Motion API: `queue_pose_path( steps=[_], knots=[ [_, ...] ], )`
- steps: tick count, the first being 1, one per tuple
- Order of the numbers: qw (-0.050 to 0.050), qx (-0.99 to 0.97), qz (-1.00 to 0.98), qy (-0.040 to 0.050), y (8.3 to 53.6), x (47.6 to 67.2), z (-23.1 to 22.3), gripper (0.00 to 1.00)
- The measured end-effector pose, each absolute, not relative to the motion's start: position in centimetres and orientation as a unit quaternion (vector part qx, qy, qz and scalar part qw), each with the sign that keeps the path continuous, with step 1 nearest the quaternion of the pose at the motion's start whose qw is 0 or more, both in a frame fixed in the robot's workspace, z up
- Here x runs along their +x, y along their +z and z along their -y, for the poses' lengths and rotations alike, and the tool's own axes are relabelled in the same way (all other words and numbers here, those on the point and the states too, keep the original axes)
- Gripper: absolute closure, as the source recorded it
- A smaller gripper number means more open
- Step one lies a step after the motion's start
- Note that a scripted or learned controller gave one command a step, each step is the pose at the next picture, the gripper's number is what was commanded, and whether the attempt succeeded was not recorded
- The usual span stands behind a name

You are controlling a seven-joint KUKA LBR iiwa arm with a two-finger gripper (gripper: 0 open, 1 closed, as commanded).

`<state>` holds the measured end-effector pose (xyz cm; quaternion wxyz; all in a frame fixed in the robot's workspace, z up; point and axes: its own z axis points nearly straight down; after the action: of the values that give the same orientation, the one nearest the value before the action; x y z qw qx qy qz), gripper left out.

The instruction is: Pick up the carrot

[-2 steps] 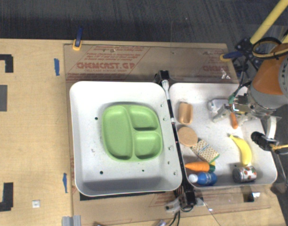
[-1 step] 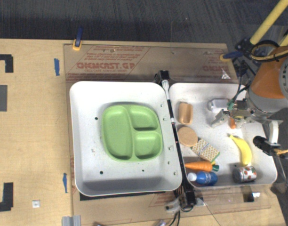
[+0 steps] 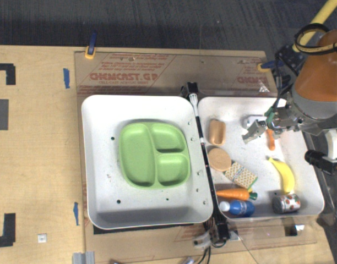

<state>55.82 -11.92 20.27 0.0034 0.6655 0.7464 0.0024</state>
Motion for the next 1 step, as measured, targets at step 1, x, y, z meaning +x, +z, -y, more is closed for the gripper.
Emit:
queue_pose_path(
  steps=[1],
  knots=[
    [0.001, 0.676, -0.737, -0.0012, 16.46, 59.97, 17.90, 0.00]
  ],
)
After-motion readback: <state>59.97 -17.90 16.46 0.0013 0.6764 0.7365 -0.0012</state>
